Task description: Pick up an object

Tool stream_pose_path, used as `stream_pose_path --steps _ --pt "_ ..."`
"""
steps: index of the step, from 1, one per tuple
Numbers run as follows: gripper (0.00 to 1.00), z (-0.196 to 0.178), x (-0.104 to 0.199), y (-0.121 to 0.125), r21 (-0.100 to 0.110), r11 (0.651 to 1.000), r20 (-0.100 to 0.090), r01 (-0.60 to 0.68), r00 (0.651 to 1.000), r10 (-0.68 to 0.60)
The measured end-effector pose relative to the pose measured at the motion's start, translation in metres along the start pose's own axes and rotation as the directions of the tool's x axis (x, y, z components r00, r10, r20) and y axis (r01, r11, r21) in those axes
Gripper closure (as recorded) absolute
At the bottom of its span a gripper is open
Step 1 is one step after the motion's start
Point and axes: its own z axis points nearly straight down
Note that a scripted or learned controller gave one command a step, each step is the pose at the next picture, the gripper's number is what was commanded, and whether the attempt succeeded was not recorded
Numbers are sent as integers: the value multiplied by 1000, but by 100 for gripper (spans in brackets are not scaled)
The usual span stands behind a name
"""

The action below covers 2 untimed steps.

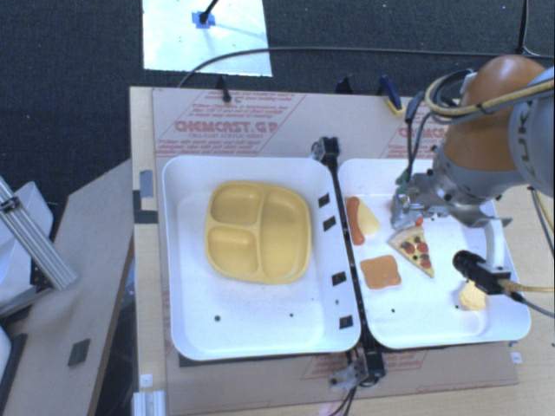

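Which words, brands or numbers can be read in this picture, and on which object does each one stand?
"CHEMCAST GP": red print on the brown protective sheet under the two white bins, behind the left bin.
Smaller red lines around it on the same sheet: too blurred to read.
Red print at the sheet's right, behind the right bin: cut off by the arm, not readable.
Blue mark on the white sheet at the top: no legible text.

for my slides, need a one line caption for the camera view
Pincer hovering by pizza slice in right bin; yellow tray in left bin.
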Motion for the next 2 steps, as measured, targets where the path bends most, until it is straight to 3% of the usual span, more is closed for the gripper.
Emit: stream_pose_path --steps 2 --pt "100 -10 114 29 -1 1000 -1 1 1000 -1"
